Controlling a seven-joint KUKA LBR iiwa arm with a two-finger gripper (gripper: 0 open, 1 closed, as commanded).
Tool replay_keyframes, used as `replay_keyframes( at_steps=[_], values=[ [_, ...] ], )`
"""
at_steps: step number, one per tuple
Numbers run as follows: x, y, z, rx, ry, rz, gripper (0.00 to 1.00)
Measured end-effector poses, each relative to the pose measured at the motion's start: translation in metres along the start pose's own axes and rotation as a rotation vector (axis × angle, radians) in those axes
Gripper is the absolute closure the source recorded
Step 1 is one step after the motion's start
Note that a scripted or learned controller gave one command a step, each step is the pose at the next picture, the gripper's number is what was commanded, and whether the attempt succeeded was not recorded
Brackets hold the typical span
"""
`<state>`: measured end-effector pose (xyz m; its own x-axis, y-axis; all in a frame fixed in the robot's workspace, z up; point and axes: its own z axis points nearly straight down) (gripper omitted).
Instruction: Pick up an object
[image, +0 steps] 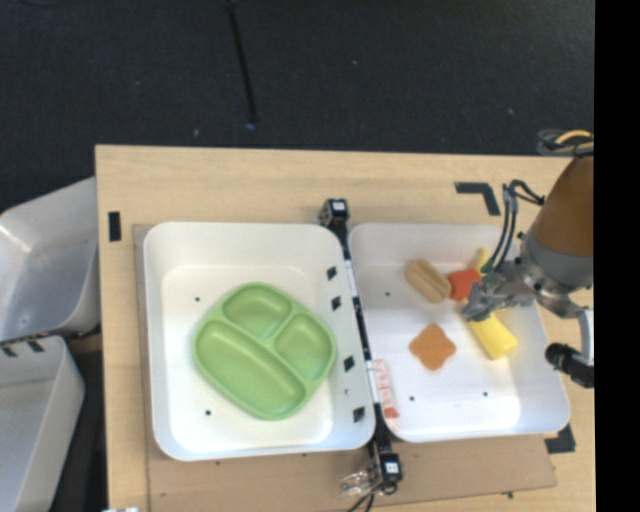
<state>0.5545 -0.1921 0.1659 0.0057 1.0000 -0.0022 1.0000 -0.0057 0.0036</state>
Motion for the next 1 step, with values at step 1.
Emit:
replay_keyframes(
  at_steps=[1],
  values=[
    [0.0080, 0.0067, -0.0546, -0.003, 0.000, -0.009, 1.00]
  ],
)
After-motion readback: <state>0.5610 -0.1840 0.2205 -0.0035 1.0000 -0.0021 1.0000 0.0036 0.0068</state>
